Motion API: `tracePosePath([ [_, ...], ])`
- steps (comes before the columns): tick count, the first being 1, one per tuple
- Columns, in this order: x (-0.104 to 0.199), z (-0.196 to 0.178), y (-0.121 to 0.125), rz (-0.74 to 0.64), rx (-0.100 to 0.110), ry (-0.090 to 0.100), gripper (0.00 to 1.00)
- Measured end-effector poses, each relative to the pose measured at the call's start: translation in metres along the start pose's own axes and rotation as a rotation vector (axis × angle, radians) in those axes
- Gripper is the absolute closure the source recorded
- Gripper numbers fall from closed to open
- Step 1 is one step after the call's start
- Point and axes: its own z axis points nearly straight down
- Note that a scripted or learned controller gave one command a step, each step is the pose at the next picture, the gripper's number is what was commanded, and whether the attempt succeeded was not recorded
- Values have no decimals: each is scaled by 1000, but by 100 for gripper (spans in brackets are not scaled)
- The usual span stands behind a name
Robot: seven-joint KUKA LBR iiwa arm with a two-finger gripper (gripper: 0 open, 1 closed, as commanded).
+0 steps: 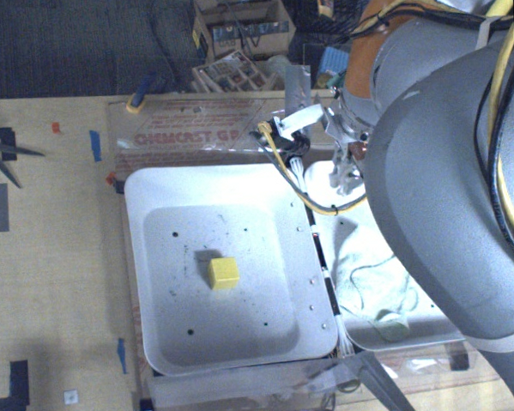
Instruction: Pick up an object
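A small yellow cube (pixel 224 272) lies near the middle of the left white bin (pixel 154 206). My gripper (pixel 345 172) hangs over the far left corner of the right bin (pixel 393 335), well to the right of the cube and beyond it. Nothing shows held in it. The grey arm (pixel 444 173) with its orange band covers most of the right bin. A pale green object (pixel 392 325) lies at that bin's near edge, beside a thin white cord (pixel 368 276).
Yellow and white cables (pixel 294 177) loop from the wrist over the ridge between the bins. A clear panel with red lettering (pixel 193 137) lies behind the left bin. Black tools (pixel 1 149) sit on the wooden bench at far left.
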Motion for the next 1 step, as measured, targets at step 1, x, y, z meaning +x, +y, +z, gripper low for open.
tracePosePath([
  [1,0,-6,2,3,1,-3,100],
])
